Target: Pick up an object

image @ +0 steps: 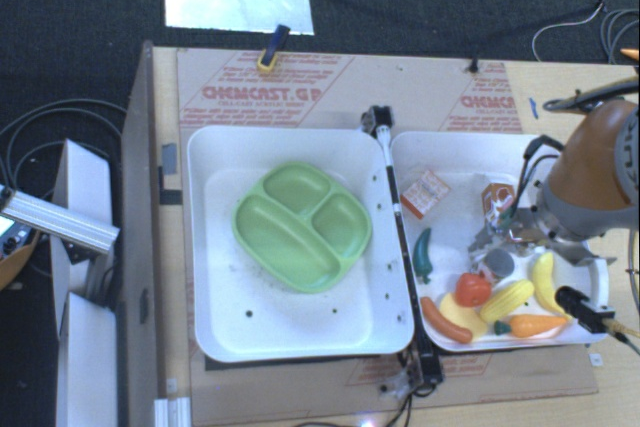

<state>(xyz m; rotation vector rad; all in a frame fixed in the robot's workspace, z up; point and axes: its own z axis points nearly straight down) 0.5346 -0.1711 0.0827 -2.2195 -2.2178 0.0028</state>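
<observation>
My gripper (pixel 492 250) hangs low in the right bin (pixel 450 155) above the tomato (pixel 473 289); nothing lifted yet, and I can't tell its finger state.

The green 3-compartment plastic plate (pixel 302 226) lies in the shallow white left bin (pixel 215 315). Right of that plate, the shallow white right bin (pixel 450 150) holds 1 red toy tomato (pixel 472 290), with 1 yellow toy corn cob (pixel 507 300) just right of it.

Tool over the right bin's toys

The tool (pixel 493 250) hangs above a red tomato (pixel 472 289); a green divided plate (pixel 301 226) sits in the left bin (pixel 215 165).
</observation>
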